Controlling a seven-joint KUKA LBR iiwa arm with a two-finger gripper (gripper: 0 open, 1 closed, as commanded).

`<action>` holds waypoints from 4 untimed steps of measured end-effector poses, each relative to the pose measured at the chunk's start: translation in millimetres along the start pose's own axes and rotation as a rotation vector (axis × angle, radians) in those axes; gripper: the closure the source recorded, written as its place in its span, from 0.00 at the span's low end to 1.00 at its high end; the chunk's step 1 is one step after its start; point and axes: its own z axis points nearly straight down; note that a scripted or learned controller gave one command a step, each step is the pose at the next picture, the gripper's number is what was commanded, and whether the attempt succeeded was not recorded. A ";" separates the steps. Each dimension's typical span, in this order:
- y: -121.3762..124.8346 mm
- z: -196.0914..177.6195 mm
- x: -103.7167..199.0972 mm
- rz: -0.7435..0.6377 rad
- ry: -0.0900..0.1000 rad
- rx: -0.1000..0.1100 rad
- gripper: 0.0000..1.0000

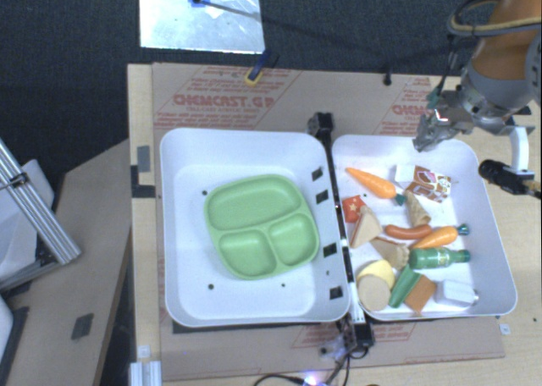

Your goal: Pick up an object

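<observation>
My gripper [429, 136] hangs over the far edge of the right bin [500, 245], with nothing visible between its fingers. Below it in that bin lie several toy foods: an orange carrot [372, 182], a printed snack packet [431, 183], a sausage [407, 230], a second carrot [437, 237], a green bottle [439, 258], a sandwich wedge [366, 228], a yellow cheese piece [375, 275], a round biscuit [373, 293], a green pickle [401, 287], an orange block [420, 293] and a white block [458, 292]. The gripper is above and apart from them all.
The left bin [182, 232] holds a green sectioned plate [260, 225]. A black clamp strip [332, 215] runs between the bins. A silver sheet [201, 3] lies beyond the bench, and a metal frame [30, 206] stands at the left.
</observation>
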 end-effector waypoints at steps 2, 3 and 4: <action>14.8 -4.3 113.6 0.001 0.000 -0.002 1.00; -0.6 7.3 161.5 0.001 0.000 0.003 1.00; 6.1 -6.5 154.3 0.006 -0.001 -0.001 1.00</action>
